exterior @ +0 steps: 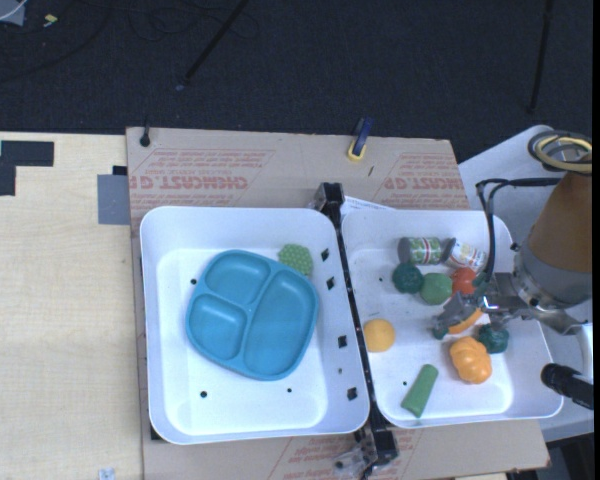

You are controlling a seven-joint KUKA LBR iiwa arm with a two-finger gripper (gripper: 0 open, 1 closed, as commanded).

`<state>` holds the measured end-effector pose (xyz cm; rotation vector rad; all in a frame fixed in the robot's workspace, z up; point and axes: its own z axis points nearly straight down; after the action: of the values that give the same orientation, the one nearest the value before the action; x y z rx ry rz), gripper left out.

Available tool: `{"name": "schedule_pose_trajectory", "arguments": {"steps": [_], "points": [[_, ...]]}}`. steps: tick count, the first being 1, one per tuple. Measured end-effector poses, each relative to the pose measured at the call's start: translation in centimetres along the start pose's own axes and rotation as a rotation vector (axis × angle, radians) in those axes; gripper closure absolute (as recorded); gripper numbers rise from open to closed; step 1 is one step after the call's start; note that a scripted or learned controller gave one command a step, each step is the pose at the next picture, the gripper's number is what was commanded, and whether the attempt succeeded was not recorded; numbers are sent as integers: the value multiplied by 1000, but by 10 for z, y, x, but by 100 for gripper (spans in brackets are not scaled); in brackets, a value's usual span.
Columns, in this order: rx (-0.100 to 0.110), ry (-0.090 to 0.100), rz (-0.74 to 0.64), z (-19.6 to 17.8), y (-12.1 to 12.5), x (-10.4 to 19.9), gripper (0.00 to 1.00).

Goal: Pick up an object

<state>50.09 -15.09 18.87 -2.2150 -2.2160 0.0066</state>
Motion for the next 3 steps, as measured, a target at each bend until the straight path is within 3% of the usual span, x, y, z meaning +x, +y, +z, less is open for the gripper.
{"name": "schedule_pose_trajectory", "arguments": {"steps": [2, 3], "points": [[-5, -1, 1, 104, 5, 11, 0], [-6, -1, 7, 91, 5, 9, 100]]}}
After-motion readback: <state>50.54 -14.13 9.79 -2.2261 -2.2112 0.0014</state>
